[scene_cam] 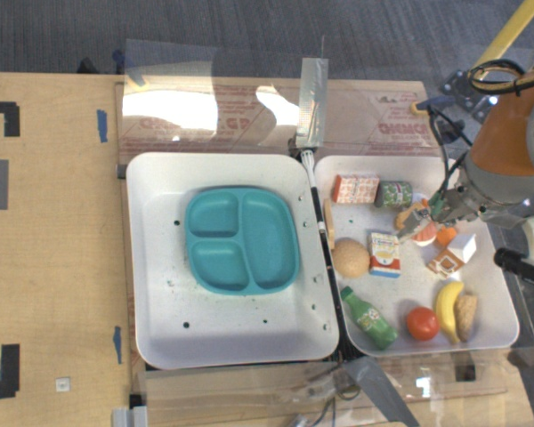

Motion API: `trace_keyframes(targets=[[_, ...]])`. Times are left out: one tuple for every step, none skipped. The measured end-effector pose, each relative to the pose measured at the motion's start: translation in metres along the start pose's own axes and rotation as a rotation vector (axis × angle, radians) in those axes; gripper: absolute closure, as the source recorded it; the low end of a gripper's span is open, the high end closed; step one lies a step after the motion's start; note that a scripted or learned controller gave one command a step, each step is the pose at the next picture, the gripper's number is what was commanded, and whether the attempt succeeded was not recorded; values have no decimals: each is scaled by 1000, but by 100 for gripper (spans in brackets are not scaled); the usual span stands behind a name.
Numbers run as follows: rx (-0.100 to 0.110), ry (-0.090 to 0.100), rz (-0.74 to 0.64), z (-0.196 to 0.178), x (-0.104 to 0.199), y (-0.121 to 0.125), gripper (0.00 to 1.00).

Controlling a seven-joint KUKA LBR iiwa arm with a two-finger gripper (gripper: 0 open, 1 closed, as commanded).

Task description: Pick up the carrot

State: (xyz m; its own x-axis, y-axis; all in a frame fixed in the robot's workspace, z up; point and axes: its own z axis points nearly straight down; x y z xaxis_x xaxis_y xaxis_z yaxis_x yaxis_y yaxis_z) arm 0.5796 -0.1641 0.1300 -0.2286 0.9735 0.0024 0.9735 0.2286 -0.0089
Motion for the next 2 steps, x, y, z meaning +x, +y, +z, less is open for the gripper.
trace_keyframes(targets=[[-47,-18,220,30,32,-36,100],[-41,-16,221,33,32,-38,0]])
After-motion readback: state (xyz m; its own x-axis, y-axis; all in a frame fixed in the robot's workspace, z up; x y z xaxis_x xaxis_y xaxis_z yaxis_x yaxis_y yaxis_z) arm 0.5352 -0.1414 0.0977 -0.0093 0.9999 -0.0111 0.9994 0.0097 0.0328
